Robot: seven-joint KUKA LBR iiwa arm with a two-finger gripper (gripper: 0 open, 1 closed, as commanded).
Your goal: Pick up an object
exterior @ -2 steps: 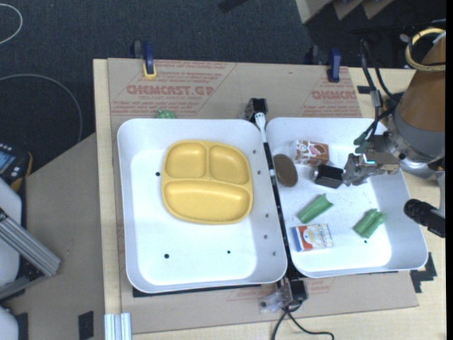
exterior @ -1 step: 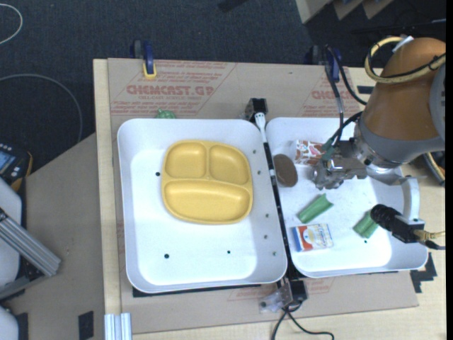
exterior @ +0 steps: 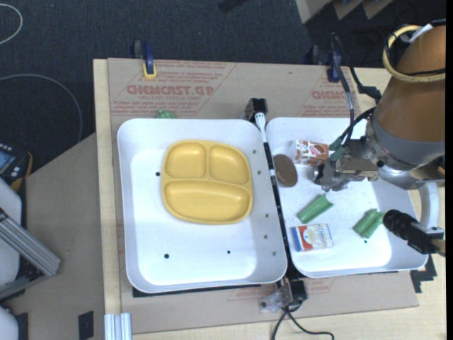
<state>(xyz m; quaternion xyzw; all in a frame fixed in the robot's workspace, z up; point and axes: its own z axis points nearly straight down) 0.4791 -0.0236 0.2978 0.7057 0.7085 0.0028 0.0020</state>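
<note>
Dark carpet surrounds the counter [exterior: 113, 190] with its two white bins. A green stick [exterior: 314, 208] lies just below-left of the pincer [exterior: 331, 178], whose opening I cannot tell. A brown disc [exterior: 285, 170] sits beside it; best to descend centred on one piece, clear of neighbours.

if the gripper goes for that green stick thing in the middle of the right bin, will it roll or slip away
The green stick looks rounded and elongated, so it would probably roll sideways if nudged. It lies flat on the smooth right bin, so it may also slide. It seems small and likely light.
</note>
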